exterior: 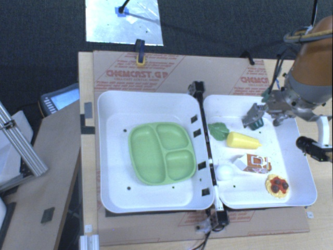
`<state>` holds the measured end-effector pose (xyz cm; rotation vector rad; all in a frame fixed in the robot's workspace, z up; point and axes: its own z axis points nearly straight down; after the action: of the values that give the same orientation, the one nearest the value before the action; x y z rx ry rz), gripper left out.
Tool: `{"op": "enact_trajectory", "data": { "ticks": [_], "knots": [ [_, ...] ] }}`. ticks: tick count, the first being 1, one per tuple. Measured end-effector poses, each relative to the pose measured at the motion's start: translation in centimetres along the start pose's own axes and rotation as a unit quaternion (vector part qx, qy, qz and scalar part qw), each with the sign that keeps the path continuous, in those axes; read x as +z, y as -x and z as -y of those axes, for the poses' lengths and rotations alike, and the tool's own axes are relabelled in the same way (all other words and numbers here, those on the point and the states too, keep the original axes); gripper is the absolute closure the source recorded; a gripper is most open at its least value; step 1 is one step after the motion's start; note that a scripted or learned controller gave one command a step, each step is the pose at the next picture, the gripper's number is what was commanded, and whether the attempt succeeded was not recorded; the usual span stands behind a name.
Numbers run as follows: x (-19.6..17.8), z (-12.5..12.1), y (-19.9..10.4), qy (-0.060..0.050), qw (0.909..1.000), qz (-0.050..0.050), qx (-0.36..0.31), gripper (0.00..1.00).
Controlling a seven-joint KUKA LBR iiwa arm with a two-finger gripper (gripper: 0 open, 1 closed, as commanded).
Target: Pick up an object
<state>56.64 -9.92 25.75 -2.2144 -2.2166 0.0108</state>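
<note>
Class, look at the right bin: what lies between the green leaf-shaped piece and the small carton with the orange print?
In the camera view, the yellow corn-like piece lies between the green leaf-shaped piece and the small carton.

Robotics lab bench: two white bins (156,100), grey-and-orange arm (311,66), cardboard underlay (156,69), aluminium framing (21,145), dark carpet.

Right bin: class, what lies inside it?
In the right bin: a green leaf, yellow piece, small carton, white egg-like object and berry tart. The gripper covers the floor beneath it.
</note>
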Motion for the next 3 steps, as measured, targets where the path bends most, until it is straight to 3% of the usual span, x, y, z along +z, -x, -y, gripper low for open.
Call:
{"op": "enact_trajectory", "data": {
  "ticks": [1,3],
  "knots": [
    [-0.6,-0.2,0.0,0.006,1.0000,0.001,-0.001,0.00],
    [9.1,-0.1,0.9,0.004,1.0000,0.000,0.000,0.00]
  ]
}}
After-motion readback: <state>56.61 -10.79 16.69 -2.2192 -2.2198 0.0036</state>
